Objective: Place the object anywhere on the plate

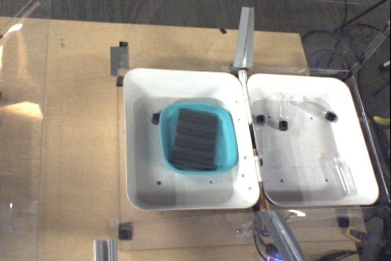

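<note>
Gripper state could not be told as the dark ribbed block (195, 138) lay flat in the middle of the teal plate (230, 131) in the left white bin (132, 131), the placing apparently done, so any withdrawal was best made straight up, nudging neither.

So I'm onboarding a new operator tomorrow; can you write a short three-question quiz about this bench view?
1. True or false: the dark ridged block lies on the turquoise plate.
2. Which bin holds the plate: A) left bin B) right bin C) neither?
3. Fill in: the block lies ____ the plate's rim, not overhanging it.

Key: 1 true; 2 A; 3 within.
</note>
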Tool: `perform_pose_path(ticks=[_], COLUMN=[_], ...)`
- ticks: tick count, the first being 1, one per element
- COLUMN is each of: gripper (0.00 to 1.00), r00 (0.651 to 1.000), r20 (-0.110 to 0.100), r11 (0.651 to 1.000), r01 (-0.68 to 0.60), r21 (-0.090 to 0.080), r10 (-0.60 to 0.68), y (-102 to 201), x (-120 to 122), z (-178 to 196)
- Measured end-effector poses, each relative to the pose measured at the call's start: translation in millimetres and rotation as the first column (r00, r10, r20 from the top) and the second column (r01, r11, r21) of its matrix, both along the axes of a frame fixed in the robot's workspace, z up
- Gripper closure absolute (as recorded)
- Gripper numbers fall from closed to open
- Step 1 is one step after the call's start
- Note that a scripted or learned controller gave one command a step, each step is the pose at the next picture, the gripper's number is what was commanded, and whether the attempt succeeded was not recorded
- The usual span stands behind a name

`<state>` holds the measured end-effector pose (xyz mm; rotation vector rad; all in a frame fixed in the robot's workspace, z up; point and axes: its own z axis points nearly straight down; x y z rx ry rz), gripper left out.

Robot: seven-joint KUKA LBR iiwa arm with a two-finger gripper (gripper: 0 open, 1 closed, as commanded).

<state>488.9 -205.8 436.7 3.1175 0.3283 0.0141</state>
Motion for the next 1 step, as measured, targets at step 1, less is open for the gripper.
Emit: perform_pose_path(ticks=[1], gripper=[0.00], r00=[1.000], r20=[0.000], r11=[1.000], r01=[0.000], r21=[0.000], r10=[0.000], y=[0.1], x=[0.0], z=[0.0])
